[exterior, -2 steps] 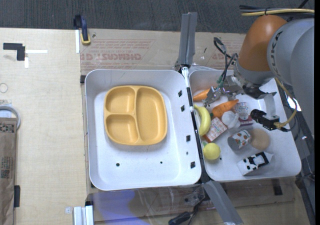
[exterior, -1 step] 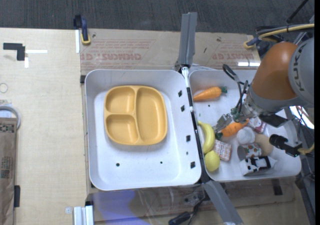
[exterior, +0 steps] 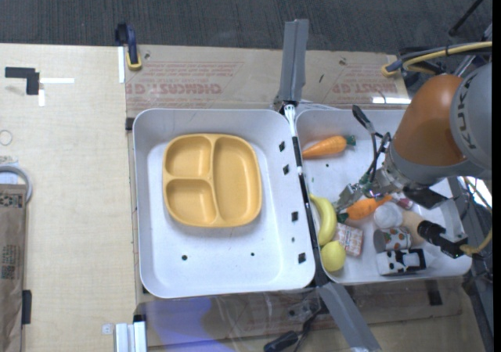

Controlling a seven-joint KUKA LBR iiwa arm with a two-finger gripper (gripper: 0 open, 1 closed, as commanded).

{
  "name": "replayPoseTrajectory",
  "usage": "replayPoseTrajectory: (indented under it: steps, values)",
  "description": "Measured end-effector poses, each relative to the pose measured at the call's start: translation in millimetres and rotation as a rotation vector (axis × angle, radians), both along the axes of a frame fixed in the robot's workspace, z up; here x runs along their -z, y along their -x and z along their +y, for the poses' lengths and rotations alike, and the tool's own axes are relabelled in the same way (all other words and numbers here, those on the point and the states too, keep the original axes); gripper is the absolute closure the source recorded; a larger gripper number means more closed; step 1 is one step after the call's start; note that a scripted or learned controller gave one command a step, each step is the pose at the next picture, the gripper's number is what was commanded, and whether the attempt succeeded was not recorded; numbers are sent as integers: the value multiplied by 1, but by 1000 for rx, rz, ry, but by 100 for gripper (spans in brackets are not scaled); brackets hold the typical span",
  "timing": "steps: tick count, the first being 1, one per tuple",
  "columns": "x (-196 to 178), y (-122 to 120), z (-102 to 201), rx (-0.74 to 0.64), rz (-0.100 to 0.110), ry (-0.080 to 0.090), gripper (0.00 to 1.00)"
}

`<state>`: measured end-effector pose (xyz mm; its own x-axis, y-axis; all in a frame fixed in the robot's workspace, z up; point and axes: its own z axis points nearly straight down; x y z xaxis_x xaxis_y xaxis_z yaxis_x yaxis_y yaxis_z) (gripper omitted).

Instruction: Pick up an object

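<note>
Camera view looks down on two white bins. I will say where things are from the banana (exterior: 325, 217).

Nearest the camera, a yellow lemon (exterior: 333, 256) touches the low end of the banana. A flat snack packet (exterior: 353, 240) lies just beside the lemon, on the arm's side of the banana. A black and white toy (exterior: 401, 260) sits further that way, near the bin wall. These things lie jumbled in the right bin (exterior: 344, 167), probably tipped in for the arm to pick from.

Next comes the banana itself. It is curved and yellow and lies along the wall between the bins.

Just beside the banana, toward the arm, lies a small orange carrot (exterior: 366, 207). I think this is the thing to pick up. It is short, fat and bright orange, and it lies tilted, with a white round thing (exterior: 387, 217) touching it.

The gripper (exterior: 362, 190) hangs right over the small orange carrot, very close, likely so it can come down on it. I cannot tell if the gripper is open or shut, and I cannot see that it holds anything.

Further back than the banana lies a long carrot (exterior: 325, 147) with a green top, on its own.

On the banana's other side, the left bin (exterior: 156, 264) holds a yellow plate (exterior: 212, 180) with three parts.
</note>
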<state>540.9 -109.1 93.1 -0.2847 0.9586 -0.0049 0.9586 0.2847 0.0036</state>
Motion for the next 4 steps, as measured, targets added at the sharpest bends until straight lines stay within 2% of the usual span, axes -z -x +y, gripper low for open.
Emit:
replayPoseTrajectory:
  steps: [1, 2, 3, 4]
  values:
    - [1, 33, 2, 277, -1, -3, 0]
    - [-11, 46, -5, 527, -52, -7, 0]
    - [-11, 46, -5, 527, -52, -7, 0]
    - [-82, 57, 0, 85, 4, -3, 0]
